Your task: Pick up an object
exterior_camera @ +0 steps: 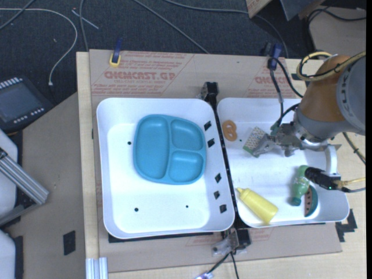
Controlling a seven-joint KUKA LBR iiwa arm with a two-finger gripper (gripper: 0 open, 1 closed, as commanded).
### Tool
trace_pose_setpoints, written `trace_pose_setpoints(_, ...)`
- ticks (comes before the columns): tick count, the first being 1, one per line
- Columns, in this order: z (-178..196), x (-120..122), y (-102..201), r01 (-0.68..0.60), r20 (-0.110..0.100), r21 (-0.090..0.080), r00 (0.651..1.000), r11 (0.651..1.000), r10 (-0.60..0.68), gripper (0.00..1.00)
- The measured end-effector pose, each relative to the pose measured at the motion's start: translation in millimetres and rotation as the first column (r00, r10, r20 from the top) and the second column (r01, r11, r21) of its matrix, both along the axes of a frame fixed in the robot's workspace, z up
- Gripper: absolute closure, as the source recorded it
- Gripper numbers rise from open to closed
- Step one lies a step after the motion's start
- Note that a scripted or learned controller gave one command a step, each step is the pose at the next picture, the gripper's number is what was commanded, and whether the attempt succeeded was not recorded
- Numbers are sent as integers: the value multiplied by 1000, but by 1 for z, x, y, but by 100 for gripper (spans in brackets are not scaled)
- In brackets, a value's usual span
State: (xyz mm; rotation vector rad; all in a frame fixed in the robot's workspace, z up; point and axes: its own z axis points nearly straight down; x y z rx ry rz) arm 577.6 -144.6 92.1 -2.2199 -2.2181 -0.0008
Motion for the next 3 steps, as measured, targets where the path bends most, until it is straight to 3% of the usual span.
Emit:
trace_pose_setpoints(1, 16, 3, 1, -2, 10, 0, 1000, 1000, 2, 100)
trace_pose_setpoints(2, 73, -5, 4, -2, 7, -4, 1000, 1000, 2, 100)
trace_pose_setpoints(3, 125, 6, 1, -2, 8, -4, 1000, 1000, 2, 100)
